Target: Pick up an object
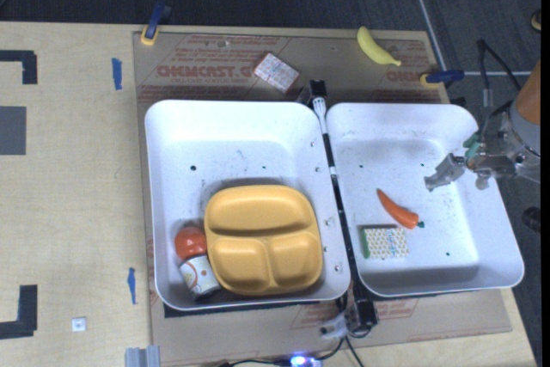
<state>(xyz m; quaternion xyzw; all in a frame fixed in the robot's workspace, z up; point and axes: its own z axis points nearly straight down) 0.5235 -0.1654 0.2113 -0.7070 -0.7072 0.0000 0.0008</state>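
From my feed, the gripper hangs over the right bin, near its right wall, with nothing between its fingers; whether they are spread or pressed together I cannot tell (too small and blurred). An orange carrot lies apart from it toward the bin's middle, a green-edged card just below the carrot. The left bin holds a yellow divided tray, with a red-and-white toy, possibly two pieces, at the tray's left edge.
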